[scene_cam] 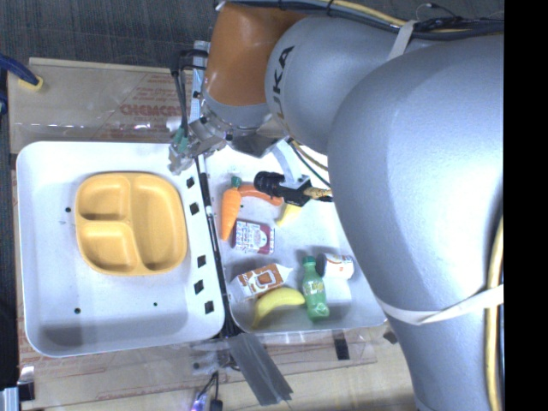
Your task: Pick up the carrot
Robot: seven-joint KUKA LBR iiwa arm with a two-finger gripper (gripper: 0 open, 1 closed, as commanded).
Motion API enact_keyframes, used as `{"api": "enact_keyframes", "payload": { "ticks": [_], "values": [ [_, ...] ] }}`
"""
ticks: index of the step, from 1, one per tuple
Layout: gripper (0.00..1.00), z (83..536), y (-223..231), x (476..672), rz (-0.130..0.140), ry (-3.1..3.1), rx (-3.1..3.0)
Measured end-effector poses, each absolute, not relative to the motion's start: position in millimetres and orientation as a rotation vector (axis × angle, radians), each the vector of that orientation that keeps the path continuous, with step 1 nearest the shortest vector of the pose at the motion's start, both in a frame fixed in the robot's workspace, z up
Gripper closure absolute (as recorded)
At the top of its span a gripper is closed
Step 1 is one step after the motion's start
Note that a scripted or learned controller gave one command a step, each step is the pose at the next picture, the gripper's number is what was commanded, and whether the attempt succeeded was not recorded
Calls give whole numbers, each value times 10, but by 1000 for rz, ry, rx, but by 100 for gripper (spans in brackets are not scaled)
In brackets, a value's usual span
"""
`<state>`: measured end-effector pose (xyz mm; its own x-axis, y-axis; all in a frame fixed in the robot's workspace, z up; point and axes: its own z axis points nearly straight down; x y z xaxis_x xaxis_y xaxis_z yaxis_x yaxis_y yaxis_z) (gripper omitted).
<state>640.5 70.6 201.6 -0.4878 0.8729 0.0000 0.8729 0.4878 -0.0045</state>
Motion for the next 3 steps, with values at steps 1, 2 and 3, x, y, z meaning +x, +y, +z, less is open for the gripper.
{"api": "enact_keyframes", "payload": {
  "ticks": [1, 2, 3],
  "values": [
    [100, 2305, 881, 6565, -1, -2865, -1291],
    [100, 3619, 1676, 6389, -2, -2935, -1124],
    [100, 2591, 2111, 6405, 3, -3069, -663]
  ]
}}
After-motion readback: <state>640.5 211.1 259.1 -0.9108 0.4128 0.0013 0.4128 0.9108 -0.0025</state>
